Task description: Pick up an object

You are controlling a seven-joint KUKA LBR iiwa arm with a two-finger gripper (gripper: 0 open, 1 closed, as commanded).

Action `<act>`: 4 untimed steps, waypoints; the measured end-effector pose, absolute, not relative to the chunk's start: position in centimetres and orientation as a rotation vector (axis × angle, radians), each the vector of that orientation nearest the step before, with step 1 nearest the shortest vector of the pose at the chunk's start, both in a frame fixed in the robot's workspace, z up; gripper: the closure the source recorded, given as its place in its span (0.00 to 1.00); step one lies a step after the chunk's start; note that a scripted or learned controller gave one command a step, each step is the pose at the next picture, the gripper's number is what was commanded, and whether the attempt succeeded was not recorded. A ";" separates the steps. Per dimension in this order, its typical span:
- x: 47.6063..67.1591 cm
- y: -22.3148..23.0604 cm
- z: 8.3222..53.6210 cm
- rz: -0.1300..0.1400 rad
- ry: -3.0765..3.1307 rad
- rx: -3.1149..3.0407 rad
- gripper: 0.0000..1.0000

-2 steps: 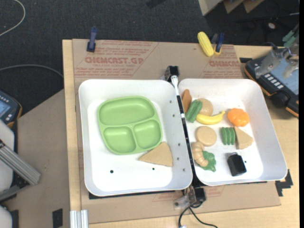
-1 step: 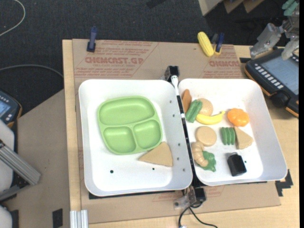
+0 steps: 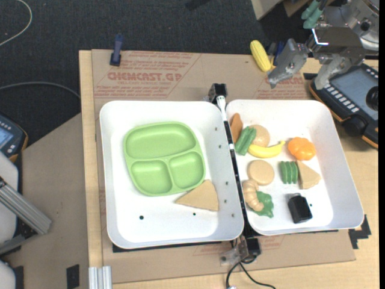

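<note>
Grey metal arm, teal fittings, silver jaws

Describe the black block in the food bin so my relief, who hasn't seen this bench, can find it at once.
Look at the right bin, the one crowded with toy food. Go to its near right corner, just below the tan wedge and green pepper. The black block sits there alone: the one dark, boxy, non-food item among the coloured pieces.
</note>
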State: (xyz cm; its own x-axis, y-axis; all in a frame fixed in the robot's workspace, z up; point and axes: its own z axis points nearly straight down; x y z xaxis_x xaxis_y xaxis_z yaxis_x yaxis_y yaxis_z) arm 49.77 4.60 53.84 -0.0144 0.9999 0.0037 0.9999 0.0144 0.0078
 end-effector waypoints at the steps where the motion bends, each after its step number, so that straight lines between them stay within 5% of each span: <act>1: 50.1 3.9 54.7 0.008 2.219 2.217 1.00; 2: 47.8 1.5 49.7 -0.008 2.221 2.228 1.00; 4: 47.9 5.0 38.7 -0.011 2.228 2.224 1.00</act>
State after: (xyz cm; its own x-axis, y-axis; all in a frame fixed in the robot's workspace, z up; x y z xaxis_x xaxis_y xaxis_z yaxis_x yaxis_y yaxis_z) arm 47.87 5.04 38.65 -0.0017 1.0000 -0.0005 1.0000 0.0017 -0.0093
